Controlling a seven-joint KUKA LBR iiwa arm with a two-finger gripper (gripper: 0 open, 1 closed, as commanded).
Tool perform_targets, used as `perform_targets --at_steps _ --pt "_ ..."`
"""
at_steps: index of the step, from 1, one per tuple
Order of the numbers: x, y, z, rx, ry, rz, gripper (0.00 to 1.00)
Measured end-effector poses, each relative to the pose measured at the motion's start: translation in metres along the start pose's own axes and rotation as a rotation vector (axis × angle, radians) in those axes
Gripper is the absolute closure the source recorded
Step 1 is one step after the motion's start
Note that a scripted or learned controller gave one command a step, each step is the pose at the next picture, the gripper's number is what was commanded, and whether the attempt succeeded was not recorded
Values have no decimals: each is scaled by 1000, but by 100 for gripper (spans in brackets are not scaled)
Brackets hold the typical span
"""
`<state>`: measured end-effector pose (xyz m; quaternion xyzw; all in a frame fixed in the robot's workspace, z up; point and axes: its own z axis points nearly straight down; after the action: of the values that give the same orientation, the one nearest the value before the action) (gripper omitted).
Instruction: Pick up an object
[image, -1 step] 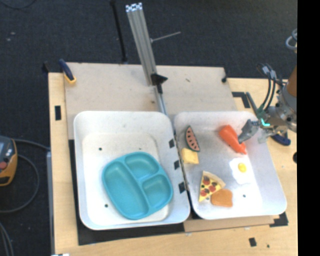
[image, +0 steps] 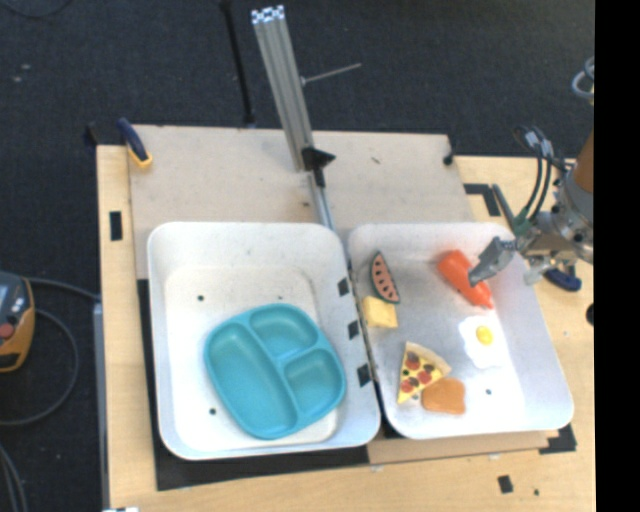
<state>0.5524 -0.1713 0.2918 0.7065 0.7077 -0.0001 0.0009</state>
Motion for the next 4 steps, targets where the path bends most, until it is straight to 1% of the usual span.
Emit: perform_targets --at_steps 1,2,3,4 --pt "-3 -7 45 2 0 1 0" --pt "-3 -8 108 5 1 2 0" --pt "5 -4 164 5 2 2 0" --pt "3 -2 149 -2 -1 8 100"
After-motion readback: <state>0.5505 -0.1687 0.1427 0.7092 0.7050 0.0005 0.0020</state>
